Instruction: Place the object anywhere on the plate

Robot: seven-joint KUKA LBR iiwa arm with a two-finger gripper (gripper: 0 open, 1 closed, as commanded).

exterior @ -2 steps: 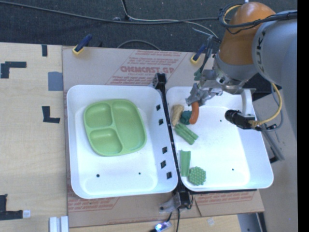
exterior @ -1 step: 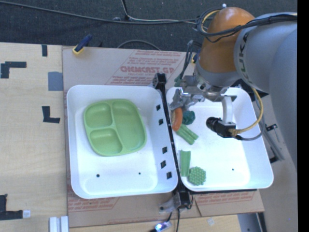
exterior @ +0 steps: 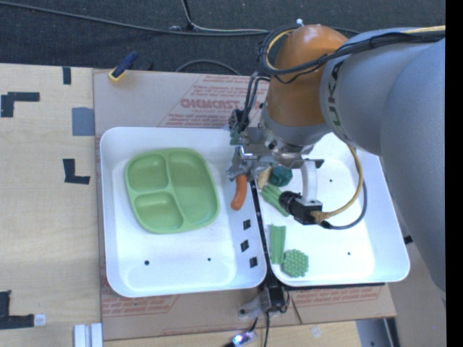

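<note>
A light green divided plate (exterior: 172, 190) lies in the left white bin (exterior: 173, 277). My gripper (exterior: 243, 172) hangs under the orange-banded wrist, over the divider between the two bins and just right of the plate. A small orange carrot (exterior: 238, 194) hangs from the fingertips with its top end pinched between them. It points down over the left bin's right edge. A narrow strip of white bin floor separates the carrot from the plate's right rim.
The right bin (exterior: 376, 266) holds a green knobbly ball (exterior: 295, 263), a green stick (exterior: 277, 243) and other green pieces (exterior: 273, 194) under the wrist. A black fitting with a yellow cable (exterior: 302, 208) hangs off the arm. A blue and yellow tool (exterior: 123, 65) lies on the cardboard behind the bins.
</note>
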